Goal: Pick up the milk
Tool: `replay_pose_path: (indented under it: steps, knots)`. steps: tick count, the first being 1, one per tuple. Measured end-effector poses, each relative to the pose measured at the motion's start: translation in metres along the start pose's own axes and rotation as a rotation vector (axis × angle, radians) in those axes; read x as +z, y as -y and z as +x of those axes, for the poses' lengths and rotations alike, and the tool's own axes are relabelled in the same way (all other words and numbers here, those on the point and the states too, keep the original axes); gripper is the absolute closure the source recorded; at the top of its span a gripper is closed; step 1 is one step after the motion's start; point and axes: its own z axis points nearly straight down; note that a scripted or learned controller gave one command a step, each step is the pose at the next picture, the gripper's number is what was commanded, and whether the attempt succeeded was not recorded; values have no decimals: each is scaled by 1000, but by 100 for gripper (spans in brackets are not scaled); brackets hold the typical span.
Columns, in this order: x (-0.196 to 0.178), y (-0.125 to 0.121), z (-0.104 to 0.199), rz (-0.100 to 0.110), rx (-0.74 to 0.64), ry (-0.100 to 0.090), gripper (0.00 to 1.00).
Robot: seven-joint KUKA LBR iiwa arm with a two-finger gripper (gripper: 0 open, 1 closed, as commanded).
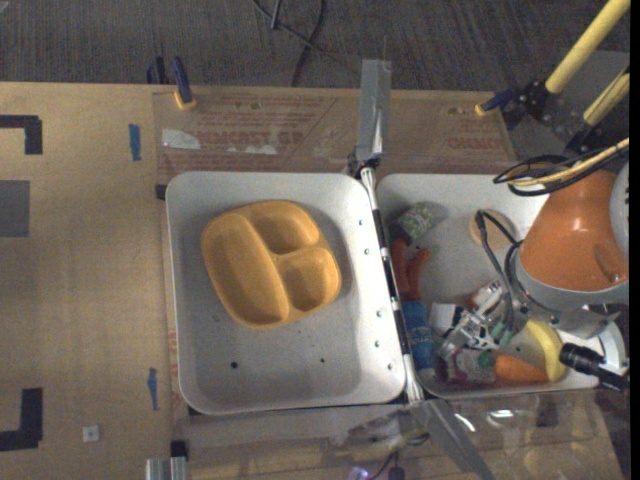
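Your left bin [190, 368] holds one yellow divided plate [270, 261]. Your right bin [450, 190] is crowded with small items: a carrot [520, 370], a banana [545, 343]. The gripper [478, 330] sits low among them; its grasp can't be told. The milk can't be picked out in that clutter.
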Motion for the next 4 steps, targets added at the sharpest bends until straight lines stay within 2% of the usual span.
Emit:
replay_pose_path:
  steps: [1, 2, 3, 4]
  knots:
    - [0, 7, -1, -3, -9, 1, 0]
    - [0, 9, -5, -2, -255, 6, 0]
    - [-9, -15, 12, 4, -296, -1, 0]
    - [-17, -16, 12, 2, -294, -2, 100]
